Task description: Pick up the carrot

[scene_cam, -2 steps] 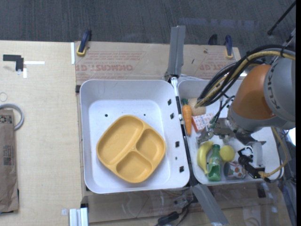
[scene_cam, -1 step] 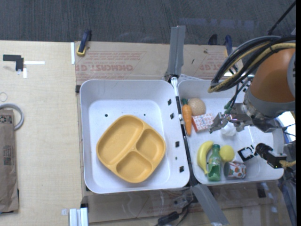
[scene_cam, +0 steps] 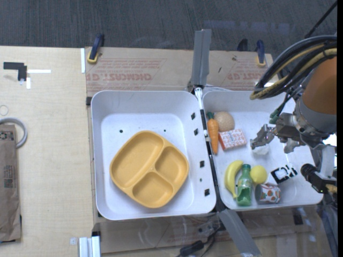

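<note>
Camera view: 2 bins.
Carrot (scene_cam: 213,135): right bin (scene_cam: 305,199), left wall, beside potato (scene_cam: 224,121).
Gripper (scene_cam: 262,138): nearby, apart; finger state unclear.

cardboard sheet (scene_cam: 161,68) behind the bins | red print, upside down — "chemcast"

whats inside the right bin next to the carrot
In the right bin, the carrot lies along the left wall, with a tan ball and a red-patterned box beside it.
</note>
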`<state>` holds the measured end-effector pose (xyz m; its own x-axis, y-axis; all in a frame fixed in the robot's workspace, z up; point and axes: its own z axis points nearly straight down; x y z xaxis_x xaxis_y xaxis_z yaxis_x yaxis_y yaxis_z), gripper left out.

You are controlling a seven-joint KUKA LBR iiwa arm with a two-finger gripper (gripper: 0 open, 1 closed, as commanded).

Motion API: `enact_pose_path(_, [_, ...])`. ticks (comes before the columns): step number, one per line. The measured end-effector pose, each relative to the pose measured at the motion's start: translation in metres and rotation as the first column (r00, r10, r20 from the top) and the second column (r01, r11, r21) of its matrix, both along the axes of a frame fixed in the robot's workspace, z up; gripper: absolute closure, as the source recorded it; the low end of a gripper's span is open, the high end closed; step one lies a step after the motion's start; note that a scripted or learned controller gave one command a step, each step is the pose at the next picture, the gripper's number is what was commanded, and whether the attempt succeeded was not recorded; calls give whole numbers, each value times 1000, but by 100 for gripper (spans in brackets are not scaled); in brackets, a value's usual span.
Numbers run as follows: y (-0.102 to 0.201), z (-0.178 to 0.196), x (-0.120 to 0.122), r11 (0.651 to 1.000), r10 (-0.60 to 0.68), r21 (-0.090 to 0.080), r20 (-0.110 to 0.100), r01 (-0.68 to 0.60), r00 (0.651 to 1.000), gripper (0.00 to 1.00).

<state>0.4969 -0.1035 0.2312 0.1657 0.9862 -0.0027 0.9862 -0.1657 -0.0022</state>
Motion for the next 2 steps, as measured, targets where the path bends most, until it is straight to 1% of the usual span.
enact_pose_path(1, [-4,25,-6,990,-142,0,-1,142,990,0])
enact_pose_path(2, [-28,-2,-20,968,-252,0,-2,252,968,0])
